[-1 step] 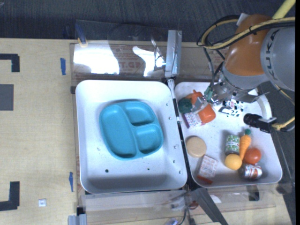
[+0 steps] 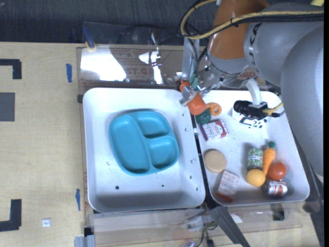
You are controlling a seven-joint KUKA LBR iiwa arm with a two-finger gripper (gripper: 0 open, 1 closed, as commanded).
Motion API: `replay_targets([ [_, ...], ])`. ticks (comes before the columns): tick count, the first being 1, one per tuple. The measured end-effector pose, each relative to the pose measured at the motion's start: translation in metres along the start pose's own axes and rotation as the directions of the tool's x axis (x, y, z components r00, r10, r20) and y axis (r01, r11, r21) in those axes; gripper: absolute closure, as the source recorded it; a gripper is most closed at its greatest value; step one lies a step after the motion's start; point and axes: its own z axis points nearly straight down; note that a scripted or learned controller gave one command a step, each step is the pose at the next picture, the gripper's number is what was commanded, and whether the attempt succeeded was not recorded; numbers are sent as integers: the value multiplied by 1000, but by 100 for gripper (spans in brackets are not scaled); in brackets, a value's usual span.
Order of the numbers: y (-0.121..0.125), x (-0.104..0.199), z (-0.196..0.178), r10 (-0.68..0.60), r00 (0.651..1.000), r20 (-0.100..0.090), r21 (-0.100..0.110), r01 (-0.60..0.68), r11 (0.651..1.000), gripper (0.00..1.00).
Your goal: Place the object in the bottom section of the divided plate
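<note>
A blue divided plate (image 2: 143,141) lies in the left white bin (image 2: 103,184), with one long section on its left and two smaller ones on its right. My gripper (image 2: 189,93) hovers over the wall between the two bins, above and to the right of the plate. Its fingers are shut on a small orange object (image 2: 196,106), which hangs just below them. All three plate sections are bare.
The right bin (image 2: 295,153) holds a dark green piece (image 2: 204,117), an orange ring (image 2: 214,108), a red and white packet (image 2: 214,130), a tan disc (image 2: 215,160), another packet (image 2: 227,183), a green can (image 2: 254,157), a carrot (image 2: 268,157), a tomato (image 2: 277,171), a lemon (image 2: 255,177) and a tin (image 2: 276,189).
</note>
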Motion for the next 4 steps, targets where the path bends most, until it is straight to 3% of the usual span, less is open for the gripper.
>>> replay_targets([
  [1,-2,-4,-1,6,1000,3,0,-6,1000,0],
  [2,-16,2,-1,143,990,1,4,-143,990,0],
  [3,-14,2,-12,141,990,3,0,-141,990,100],
  [4,22,47,0,87,996,2,-1,-87,996,100],
])
